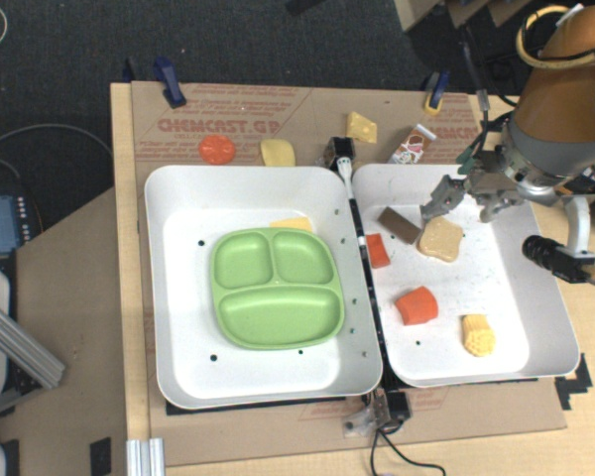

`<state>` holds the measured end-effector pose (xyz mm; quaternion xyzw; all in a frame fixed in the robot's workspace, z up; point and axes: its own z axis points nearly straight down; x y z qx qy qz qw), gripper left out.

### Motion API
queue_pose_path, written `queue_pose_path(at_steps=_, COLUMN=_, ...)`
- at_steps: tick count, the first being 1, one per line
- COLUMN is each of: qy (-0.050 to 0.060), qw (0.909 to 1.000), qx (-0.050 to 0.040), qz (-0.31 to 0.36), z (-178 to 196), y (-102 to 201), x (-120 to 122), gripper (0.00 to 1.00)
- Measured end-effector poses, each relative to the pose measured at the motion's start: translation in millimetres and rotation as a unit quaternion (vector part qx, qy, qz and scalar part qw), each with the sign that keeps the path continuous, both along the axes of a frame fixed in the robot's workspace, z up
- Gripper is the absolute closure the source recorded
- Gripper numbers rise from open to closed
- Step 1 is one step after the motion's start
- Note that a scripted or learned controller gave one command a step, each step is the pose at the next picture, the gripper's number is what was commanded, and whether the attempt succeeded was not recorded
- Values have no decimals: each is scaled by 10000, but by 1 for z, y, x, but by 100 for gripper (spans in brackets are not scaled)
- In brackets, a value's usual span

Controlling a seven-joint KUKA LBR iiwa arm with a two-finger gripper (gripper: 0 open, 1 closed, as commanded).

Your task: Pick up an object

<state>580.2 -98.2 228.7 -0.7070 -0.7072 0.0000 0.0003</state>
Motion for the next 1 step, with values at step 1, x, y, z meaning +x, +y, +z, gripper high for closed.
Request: queue_pose_path(at_steps=1, qy=44, qw=10000, qx=6, qz=-20, z=-151, y=-19, x=-41, gripper=0)
